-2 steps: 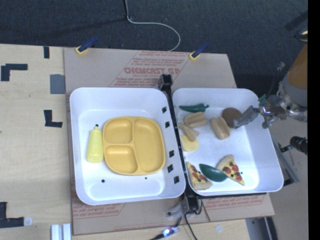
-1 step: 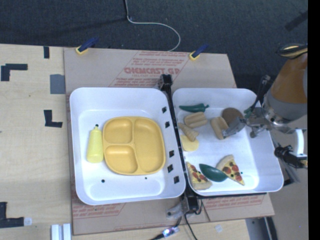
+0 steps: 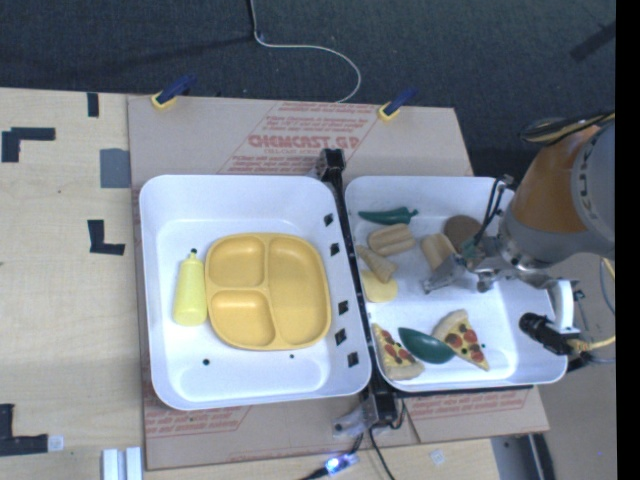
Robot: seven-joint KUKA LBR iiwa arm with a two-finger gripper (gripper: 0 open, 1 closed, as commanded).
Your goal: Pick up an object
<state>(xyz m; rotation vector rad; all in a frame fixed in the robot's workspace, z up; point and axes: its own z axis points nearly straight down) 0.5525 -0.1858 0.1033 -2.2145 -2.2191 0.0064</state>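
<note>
Two shallow white bins side by side on the worktop (image 3: 70,298). Left bin (image 3: 240,378) carrying a yellow divided plate (image 3: 268,290) with a yellow squeeze bottle (image 3: 190,288) just beside it on the left. Right bin (image 3: 500,363) strewn with toy food: a green chili pepper (image 3: 388,214) near the top, a tan bread roll (image 3: 390,239) under it, a pale potato-like piece (image 3: 379,287), a brown round piece (image 3: 462,231), a tan block (image 3: 436,250), two pizza slices (image 3: 462,339) (image 3: 394,353) and a dark green leaf-shaped piece (image 3: 430,345) between them.

Hand (image 3: 440,281) down low in the right bin, reaching in from the right, metal tip aimed leftward. Whether wide or narrow: cannot tell at this size; nothing visibly between its parts.

Nearest candidate: the tan block, touching or just above the tip, long axis roughly up-down in the view, hence crosswise to the reach. Potato-like piece lying further left along the pointing line; pizza slice below. Likely step: settling over the tan block, not yet lifted.
</note>
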